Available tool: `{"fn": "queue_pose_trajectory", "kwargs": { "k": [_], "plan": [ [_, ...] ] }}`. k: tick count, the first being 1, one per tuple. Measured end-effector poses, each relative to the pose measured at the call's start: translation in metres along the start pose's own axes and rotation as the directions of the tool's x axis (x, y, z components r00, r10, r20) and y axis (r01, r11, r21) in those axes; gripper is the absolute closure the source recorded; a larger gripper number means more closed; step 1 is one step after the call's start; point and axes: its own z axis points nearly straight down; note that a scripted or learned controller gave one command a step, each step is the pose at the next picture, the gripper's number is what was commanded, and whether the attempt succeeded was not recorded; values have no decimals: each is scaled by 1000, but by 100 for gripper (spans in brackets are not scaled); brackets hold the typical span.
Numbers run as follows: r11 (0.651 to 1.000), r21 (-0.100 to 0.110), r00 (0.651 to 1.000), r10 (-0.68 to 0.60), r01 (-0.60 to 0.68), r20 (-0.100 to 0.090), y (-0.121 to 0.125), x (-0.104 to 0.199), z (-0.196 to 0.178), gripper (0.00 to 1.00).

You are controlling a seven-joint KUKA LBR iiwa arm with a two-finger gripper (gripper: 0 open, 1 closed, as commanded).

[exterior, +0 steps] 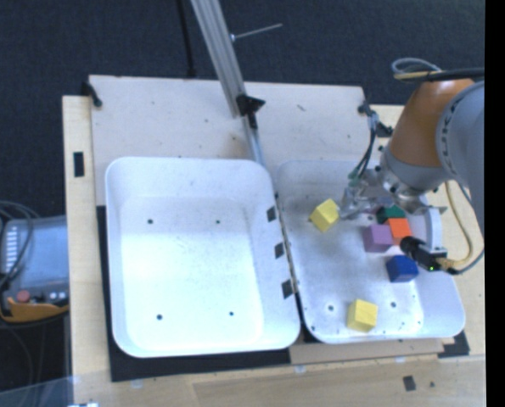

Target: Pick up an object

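Yellow cube lies in the right bin, just left of the gripper; whether the jaws are open or closed cannot be told. A purple block, orange block, blue block and a second yellow cube share that bin. No readable writing shows anywhere on the table.

Loose blocks lie in the right bin: a tilted yellow cube near its left wall, another yellow cube near its front rim, and purple, orange and blue blocks clustered toward its right side
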Motion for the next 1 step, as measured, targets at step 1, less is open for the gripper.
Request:
{"fn": "queue_pose_trajectory", "kwargs": {
  "k": [1],
  "plan": [
    [1000, 19, 1000, -10, 10, -2, 7, 0, -64, 100]
  ]
}}
